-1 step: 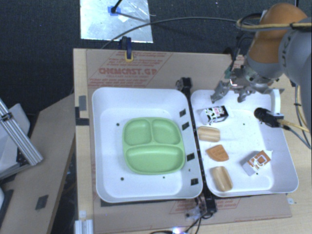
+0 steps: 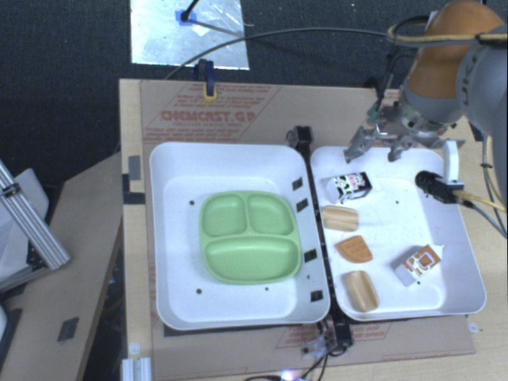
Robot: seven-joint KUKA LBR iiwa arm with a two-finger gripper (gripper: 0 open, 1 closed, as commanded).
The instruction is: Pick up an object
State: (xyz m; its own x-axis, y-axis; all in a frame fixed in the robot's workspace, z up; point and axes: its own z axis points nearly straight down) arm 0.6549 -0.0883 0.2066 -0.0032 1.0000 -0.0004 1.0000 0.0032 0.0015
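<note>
My gripper (image 2: 374, 150) hangs over the far edge of the right bin (image 2: 460, 240), fingers spread and nothing between them. Just below and left of it lies a black-and-white patterned carton (image 2: 351, 185). Further toward the front along the bin's left side are a pale tan bread slice (image 2: 340, 217), an orange wedge (image 2: 354, 249) and a tan bread roll (image 2: 361, 290). A small orange, white and grey box (image 2: 418, 264) sits at the front right of the bin.
The left bin (image 2: 175, 213) holds a green divided plate (image 2: 249, 237). A black-clipped divider (image 2: 311, 221) separates the two bins. A blue clamp (image 2: 207, 76) stands on the bench's far edge, and a metal frame (image 2: 28, 221) at the far left.
</note>
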